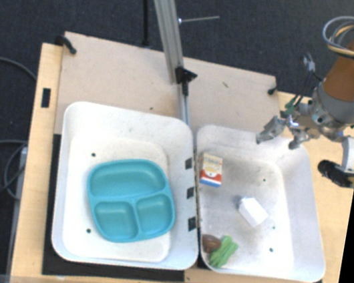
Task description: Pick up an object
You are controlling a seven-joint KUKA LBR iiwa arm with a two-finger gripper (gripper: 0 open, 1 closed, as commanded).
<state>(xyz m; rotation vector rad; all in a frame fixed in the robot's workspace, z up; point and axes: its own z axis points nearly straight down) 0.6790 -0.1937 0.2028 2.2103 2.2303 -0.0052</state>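
Tool (pixel 279 130) hangs spread wide, holding nothing, over right white bin's (pixel 300 213) far edge | I'd pick the small white rectangular block (pixel 253 211) mid-bin, lying nearer than the tool, slightly left, long axis slanting far-left to near-right | red-and-white carton (pixel 211 170) sits left.

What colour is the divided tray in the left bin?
Teal, seen in the camera view: divided tray.

Grey arm with its orange band (pixel 351 63) reaching in from the right, wrist angled down and leftward, gripper (pixel 281 133) at the upper right — two fingers (pixel 268 129) spread apart, nothing between them, pointing downward.
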